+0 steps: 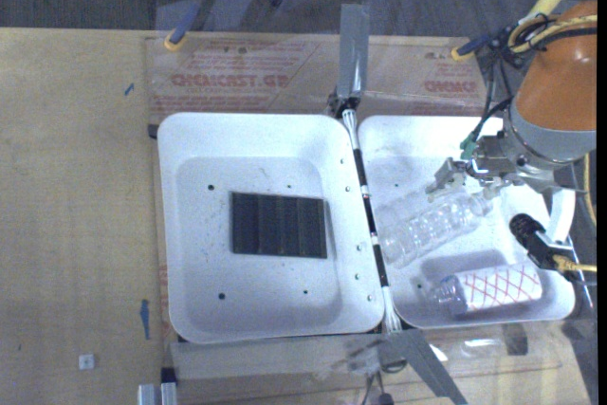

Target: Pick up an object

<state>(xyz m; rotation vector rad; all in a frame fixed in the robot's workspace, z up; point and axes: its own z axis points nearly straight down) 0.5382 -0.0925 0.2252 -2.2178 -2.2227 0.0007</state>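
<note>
Under the jaws: a clear bottle (pixel 427 228) lies on its side in the right bin (pixel 417 130). Its near end is just below and beside them, and its body runs away from them at a slant toward the wall between the bins.
Jaws: low over the right bin, at the end of the arm (pixel 560 90). I cannot tell how wide they stand, as bright metal and cables blur together there. Nothing is visibly between them.
Why there: judging from the pose, the bottle is the target. The jaws are over its end rather than its middle, so a close from here may catch only the tip.
Nearer the camera than the jaws: a checked bottle (pixel 493 287) lies flat against the right bin's front wall, near the clear one but apart from it. That wall leaves little room for a grip.
Far from the jaws: a dark slab (pixel 280 225) lies flat in the middle of the left bin (pixel 190 166), well apart and out of play for now.
Handling: the clear bottle looks light, round and slippery, so it may roll or squirt out if squeezed off-centre.
Support: both bins sit side by side on the desk (pixel 66 204), keeping loose things from rolling off.
Progress: the pick is not yet made, since everything rests on the bin floors.
</note>
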